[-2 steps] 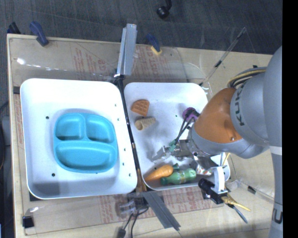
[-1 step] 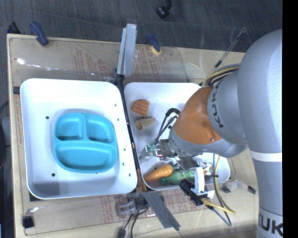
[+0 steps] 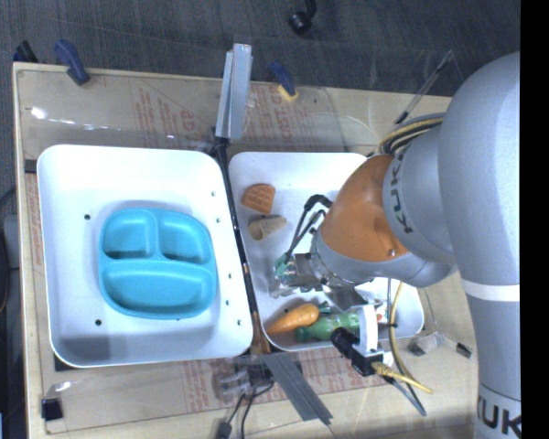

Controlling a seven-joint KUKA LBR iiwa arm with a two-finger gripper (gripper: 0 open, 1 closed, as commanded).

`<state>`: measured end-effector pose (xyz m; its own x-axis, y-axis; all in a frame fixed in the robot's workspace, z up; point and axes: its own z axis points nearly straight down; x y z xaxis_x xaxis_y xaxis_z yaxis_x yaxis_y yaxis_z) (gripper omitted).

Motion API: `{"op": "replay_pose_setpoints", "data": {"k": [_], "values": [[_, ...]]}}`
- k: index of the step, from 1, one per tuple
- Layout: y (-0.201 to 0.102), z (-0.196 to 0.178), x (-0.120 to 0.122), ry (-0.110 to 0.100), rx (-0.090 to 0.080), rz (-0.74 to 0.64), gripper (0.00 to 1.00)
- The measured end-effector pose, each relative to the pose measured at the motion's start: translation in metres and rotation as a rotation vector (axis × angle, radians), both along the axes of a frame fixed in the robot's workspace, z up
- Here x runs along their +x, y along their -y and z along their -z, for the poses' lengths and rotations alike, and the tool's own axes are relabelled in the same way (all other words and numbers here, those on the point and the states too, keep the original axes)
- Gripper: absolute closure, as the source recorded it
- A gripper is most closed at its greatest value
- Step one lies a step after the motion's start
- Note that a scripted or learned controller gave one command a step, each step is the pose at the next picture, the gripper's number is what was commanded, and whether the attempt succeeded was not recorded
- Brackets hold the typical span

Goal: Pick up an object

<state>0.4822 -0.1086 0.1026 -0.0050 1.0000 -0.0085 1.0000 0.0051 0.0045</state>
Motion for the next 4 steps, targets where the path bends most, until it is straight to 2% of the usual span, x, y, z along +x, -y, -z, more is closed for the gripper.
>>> {"op": "replay_pose_setpoints", "data": {"k": [1, 2, 3, 4], "values": [[0.003, -0.001, 0.000, 0.001, -0.006, 0.004, 0.00], [0.013, 0.011, 0.019, -0.005, 0.009, -0.002, 0.00], [0.017, 0.011, 0.036, -0.006, 0.010, -0.001, 0.00], [0.024, 0.011, 0.080, -0.008, 0.010, -0.001, 0.00]]}}
